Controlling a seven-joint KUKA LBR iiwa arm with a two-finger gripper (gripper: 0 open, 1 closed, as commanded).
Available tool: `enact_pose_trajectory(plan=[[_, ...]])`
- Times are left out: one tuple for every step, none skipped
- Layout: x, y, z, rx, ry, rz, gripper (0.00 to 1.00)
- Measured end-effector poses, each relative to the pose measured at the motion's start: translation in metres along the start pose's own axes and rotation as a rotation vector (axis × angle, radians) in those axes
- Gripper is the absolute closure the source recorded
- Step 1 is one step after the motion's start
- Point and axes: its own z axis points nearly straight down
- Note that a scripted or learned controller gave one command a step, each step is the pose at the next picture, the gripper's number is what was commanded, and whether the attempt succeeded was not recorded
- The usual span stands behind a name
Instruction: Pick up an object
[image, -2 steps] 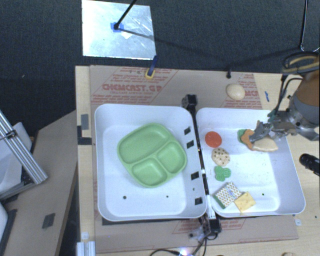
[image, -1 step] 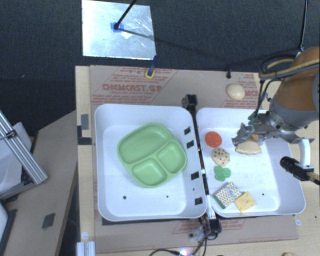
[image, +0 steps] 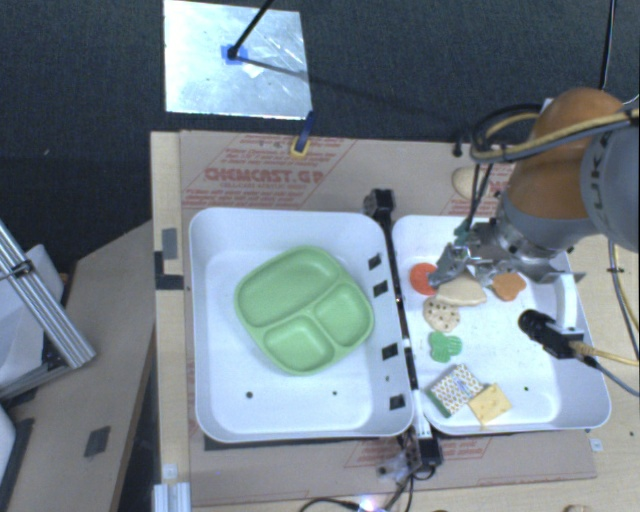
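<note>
The arm (image: 560, 190) reaches in from the right and ends over the far part of the right bin (image: 520, 380). The gripper (image: 453, 266) hangs low there, near the bin's far left corner. Whether it is open or closed cannot be told from this angle, and nothing can be seen held in it.

All the small objects lie in the right bin. A red disc (image: 422, 277) sits just left of the gripper. A tan oval piece (image: 463, 292) lies just on the near side of the gripper, partly under it; whether they touch cannot be told. An orange piece (image: 509, 287) lies right of the tan one, close beside it. A speckled cookie (image: 440, 316) lies on the near side of the tan piece, and a green piece (image: 445, 346) just nearer than the cookie. Well apart from these, at the near edge of the bin, a patterned packet (image: 456, 388) lies tilted with a yellow block (image: 490, 404) touching its right side.

The left bin (image: 220, 390) holds a green divided plate (image: 304, 309), lying flat near the middle with three compartments, nothing in them. Both bins rest side by side on the bench (image: 120, 290).
</note>
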Motion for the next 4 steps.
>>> enact_pose_trajectory(plan=[[0.022,-0.019,-0.002,0.001,-0.002,0.003,1.0],[0.026,-0.019,-0.014,-0.002,-0.002,0.003,1.0],[0.027,-0.013,-0.018,-0.001,-0.002,0.004,1.0],[0.025,-0.015,-0.017,0.0,-0.002,0.008,1.0]])
